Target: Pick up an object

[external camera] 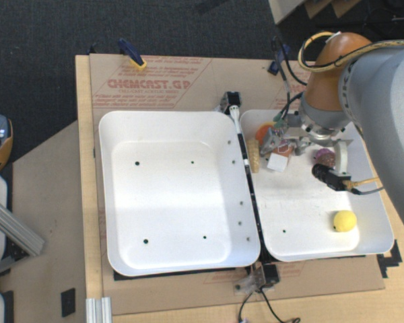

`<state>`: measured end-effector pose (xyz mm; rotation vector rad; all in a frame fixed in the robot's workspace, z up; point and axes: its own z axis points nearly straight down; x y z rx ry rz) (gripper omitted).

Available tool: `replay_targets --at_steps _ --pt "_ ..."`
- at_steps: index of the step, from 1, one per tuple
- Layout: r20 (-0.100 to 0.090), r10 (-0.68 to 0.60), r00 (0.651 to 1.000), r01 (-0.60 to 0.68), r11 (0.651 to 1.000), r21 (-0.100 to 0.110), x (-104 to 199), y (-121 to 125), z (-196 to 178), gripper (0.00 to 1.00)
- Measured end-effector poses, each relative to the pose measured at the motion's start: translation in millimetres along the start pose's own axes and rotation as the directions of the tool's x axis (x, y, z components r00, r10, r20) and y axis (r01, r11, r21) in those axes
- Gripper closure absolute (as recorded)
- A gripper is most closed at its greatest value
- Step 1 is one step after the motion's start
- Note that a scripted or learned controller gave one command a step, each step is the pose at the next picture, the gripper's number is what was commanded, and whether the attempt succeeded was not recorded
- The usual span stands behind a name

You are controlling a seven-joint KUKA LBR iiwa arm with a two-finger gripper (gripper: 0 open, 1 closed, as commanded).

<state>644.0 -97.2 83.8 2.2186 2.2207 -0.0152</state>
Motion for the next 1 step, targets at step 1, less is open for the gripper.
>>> replay_targets --at_steps 1 --pt "0.004 0.004 1.0 -0.004 1.0 0.001 -3.4 21.4 -3.4 0.0"
